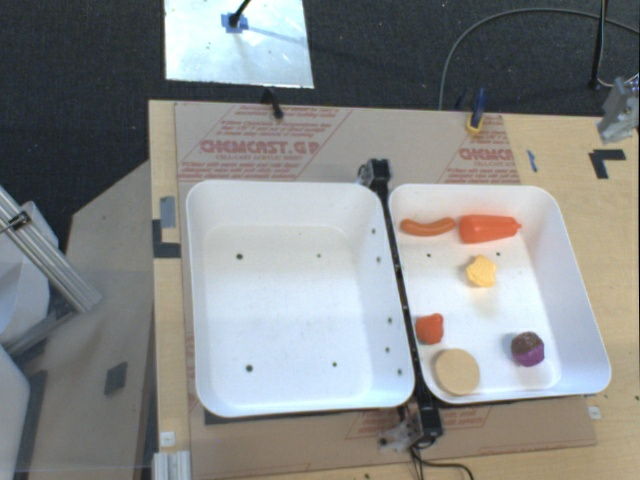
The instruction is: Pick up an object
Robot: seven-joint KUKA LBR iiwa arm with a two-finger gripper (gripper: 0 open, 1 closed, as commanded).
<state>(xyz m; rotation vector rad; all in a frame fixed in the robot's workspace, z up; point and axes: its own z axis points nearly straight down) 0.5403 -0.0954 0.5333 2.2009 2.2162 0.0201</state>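
The right bin (574,268) holds several small objects. Along its far side lie an orange sausage-shaped piece (426,227) and, next to it, an orange carrot-like piece (487,228). A yellow chunk (481,272) sits near the bin's middle. Close to the dividing wall is a small red piece (430,328). A tan round disc (457,371) rests at the near edge, and a purple, onion-like piece (527,348) lies at the near right. All of them lie apart from each other, except the sausage and carrot pieces, which nearly touch.
The left bin (290,298) adjoins the right one and shows its bare white floor. Behind the bins are a shiny metal plate (238,28), a yellow clamp (476,121) and a looping cable (520,18). A grey-blue object (620,108) sits at the right edge.
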